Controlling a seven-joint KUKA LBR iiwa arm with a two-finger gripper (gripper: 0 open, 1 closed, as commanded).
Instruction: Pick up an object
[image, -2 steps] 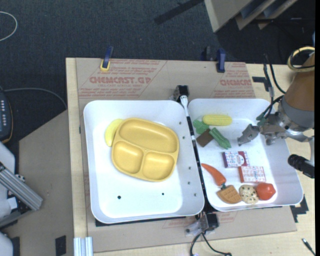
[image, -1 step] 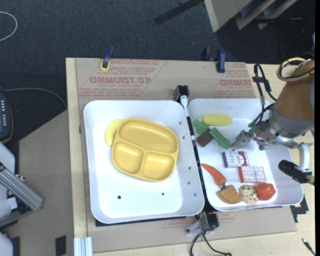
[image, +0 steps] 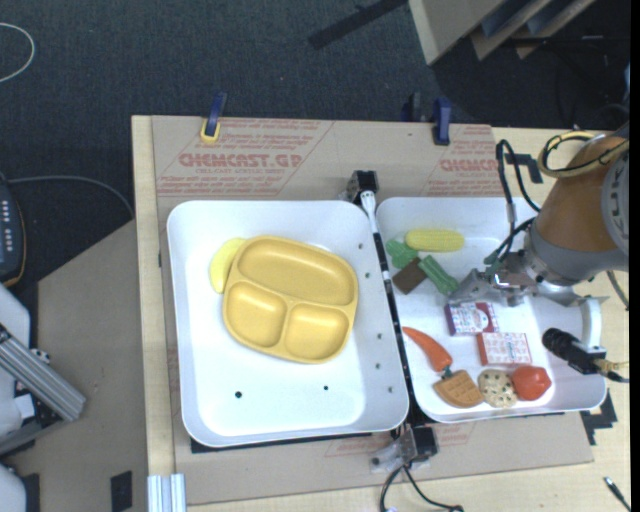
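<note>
Gripper (image: 478, 290) sits low over the right bin (image: 580, 404), reaching in from the right with the orange band of the arm (image: 585, 205) above it; whether it is wide or narrow I cannot tell, since the wrist and its metal fittings cover that part from this slanted look down. It hangs close above a small pink-and-white packet (image: 470, 319), just beside the green block (image: 437, 273) and the brown block (image: 407, 277). Nothing can be seen gripped, so my reading is that the task is at the approach or descent stage, with the grasp itself not yet made. Other candidates lie in the same bin: a corn cob (image: 434, 240) toward the far wall, a red pepper (image: 429, 347) near the divider, a second red-and-white packet (image: 505, 348), and along the near wall a cracker (image: 459, 389), a cookie (image: 494, 384) and a tomato (image: 532, 381). The left bin (image: 190, 300) carries a yellow divided tray (image: 290, 298) over a yellow piece (image: 224, 264). The next move seems to call for settling squarely on one item, probably the packet or the green block, closing firmly, then lifting straight up without dragging neighbours, as the things there are crowded.
</note>
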